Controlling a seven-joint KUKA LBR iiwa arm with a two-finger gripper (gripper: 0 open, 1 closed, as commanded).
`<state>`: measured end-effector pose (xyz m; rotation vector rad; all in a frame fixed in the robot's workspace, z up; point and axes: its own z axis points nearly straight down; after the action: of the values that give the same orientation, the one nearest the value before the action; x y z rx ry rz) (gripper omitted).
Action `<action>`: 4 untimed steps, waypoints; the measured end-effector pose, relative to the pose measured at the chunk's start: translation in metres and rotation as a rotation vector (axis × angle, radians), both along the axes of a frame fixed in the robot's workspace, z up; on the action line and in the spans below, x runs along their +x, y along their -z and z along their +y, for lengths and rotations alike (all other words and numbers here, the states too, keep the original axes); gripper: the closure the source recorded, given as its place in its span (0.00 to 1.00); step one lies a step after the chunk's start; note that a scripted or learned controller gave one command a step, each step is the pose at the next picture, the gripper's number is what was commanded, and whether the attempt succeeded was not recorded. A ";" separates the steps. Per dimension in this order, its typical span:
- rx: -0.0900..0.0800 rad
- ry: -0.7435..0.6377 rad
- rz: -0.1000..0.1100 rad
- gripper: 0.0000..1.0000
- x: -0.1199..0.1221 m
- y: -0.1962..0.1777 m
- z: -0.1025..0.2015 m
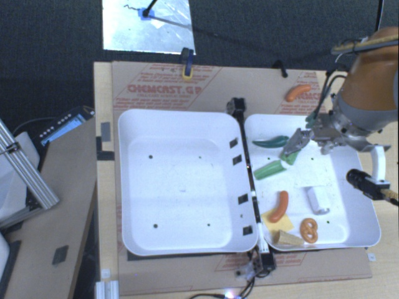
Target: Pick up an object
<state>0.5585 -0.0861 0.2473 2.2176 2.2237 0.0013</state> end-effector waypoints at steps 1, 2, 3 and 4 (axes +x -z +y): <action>0.004 0.000 0.010 0.00 -0.076 0.066 0.040; 0.000 0.000 -0.003 1.00 -0.070 0.052 0.038; 0.006 -0.017 -0.003 1.00 -0.062 0.027 0.183; 0.009 -0.011 -0.016 1.00 -0.071 -0.143 0.241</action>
<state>0.4873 0.1550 0.3907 2.2020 2.2316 0.0292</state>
